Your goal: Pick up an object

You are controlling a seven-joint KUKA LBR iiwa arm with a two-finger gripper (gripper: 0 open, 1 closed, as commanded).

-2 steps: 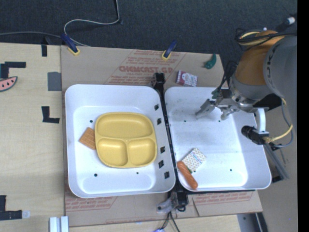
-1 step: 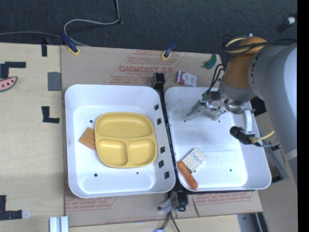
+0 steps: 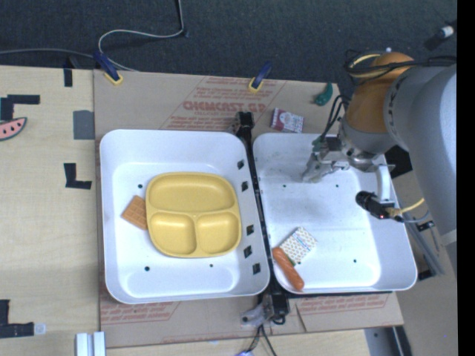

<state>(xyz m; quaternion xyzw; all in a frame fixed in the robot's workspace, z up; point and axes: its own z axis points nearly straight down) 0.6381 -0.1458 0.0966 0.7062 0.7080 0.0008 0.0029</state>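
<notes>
My gripper [image 3: 315, 170] hangs over the far part of the right bin [image 3: 386, 262], its fingers pointing down toward the bin floor with nothing between them. A small patterned white packet [image 3: 298, 244] lies near the front left of that bin. An orange hot-dog-like piece [image 3: 288, 268] lies just in front of the packet, by the bin's front wall. Both sit well in front of the gripper. In the left bin [image 3: 126, 269] a yellow sectioned plate [image 3: 194, 213] rests in the middle, with a tan cracker [image 3: 135, 213] tucked under its left edge.
A small red-and-white carton [image 3: 286, 120] lies on the cardboard behind the bins. Black clips join the two bins along the centre divider [image 3: 251, 199]. Yellow clamps [image 3: 260, 78] hold the cardboard's far edge. The grey arm [image 3: 415, 124] fills the right side.
</notes>
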